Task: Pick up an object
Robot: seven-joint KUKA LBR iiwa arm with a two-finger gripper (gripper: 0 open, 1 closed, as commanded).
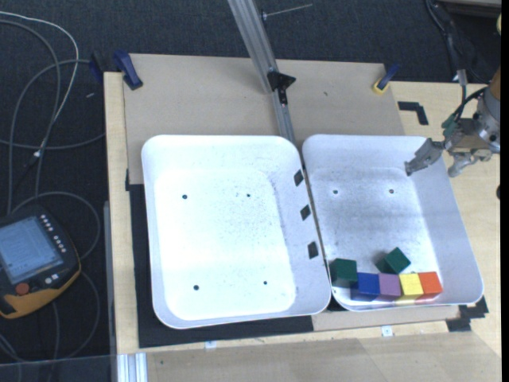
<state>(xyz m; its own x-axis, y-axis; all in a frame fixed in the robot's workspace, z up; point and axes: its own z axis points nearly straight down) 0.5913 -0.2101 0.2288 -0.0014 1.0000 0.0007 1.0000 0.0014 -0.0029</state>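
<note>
So from where I'm standing the gripper [440,159] is hanging over the far right corner of the right bin [445,205], right at its rim, with its two fingers spread wide and nothing between them. Totally empty-handed.

All the stuff it could grab is well away from it, down at the near edge of that same bin, toward me and a little to the left of the gripper. There's a row of little cubes packed against the bin wall: a blue cube [367,284], a purple cube [390,285], a yellow cube [409,284] and an orange cube [429,282], all touching or nearly so. A dark green cube [343,271] sits at the left end of that row, and a second green cube [395,259] sits just behind it, turned at an angle. The left bin [223,229] is way off to the gripper's left.

My guess is the pick hasn't really started yet, it's got the whole bin to cross first. What worries me:

- Those cubes are jammed together, so a finger could come down on top of a neighbour instead of sliding beside the target.
- They're hard up against the sloped wall, so a finger might hit the rim or ride up it.
- The tilted green one looks the easiest, but a bad approach angle could just knock it away.
</note>
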